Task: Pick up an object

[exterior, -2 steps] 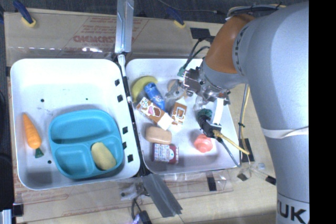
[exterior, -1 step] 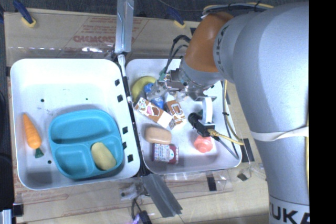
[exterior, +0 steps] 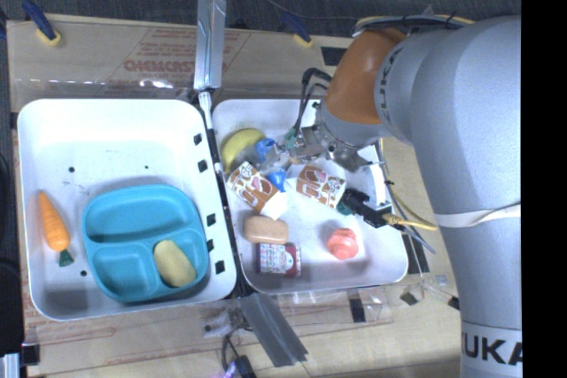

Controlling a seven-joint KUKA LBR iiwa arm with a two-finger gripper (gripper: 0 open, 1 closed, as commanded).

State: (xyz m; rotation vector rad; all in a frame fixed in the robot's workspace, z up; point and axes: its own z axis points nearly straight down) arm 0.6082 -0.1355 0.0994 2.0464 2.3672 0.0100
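As the grey arm's gripper (exterior: 285,148) hung over the right white bin (exterior: 383,272), picking remained ahead.
Grip unreadable; next, descend onto the curved yellow plastic banana (exterior: 239,143) at nine o'clock.

Pincer (exterior: 291,148) fingers hidden — blurred among toys.

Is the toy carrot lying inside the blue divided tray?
No, the toy carrot lies on the left bin's white floor, beside the blue divided tray, apart from its left edge.

A robotics lab: clamped bench (exterior: 106,57), KUKA arm (exterior: 461,119), toy-filled bins (exterior: 35,128).
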